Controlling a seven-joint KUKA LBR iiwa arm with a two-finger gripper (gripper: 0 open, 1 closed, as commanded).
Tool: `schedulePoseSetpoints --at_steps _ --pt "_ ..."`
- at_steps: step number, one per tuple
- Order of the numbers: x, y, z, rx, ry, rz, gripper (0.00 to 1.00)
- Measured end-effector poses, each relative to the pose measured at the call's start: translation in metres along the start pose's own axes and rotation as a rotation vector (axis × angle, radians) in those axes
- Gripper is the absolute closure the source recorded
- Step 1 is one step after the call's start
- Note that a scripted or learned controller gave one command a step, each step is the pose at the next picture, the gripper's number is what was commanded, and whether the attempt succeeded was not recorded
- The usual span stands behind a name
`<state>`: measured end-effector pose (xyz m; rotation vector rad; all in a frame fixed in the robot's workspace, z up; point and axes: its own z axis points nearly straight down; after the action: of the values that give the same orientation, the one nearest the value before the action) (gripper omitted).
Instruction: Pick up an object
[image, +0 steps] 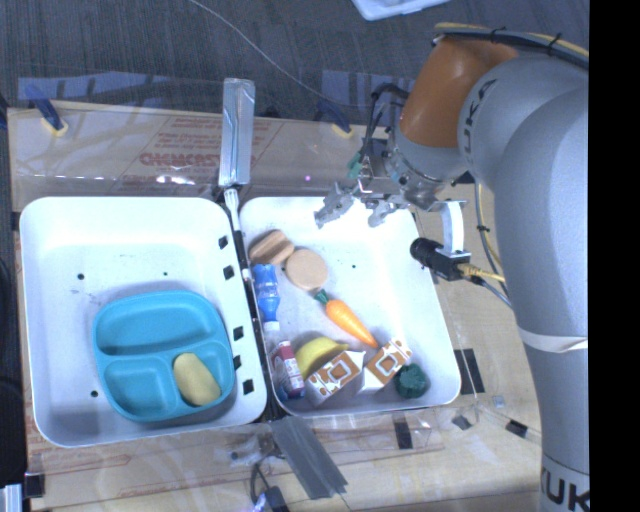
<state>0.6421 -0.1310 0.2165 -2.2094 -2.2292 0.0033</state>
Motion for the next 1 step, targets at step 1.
schedulePoseSetpoints --at_steps 1 --pt "0.0246 -0.0282 0.1121 0.008 0.000 0.000 0.00"
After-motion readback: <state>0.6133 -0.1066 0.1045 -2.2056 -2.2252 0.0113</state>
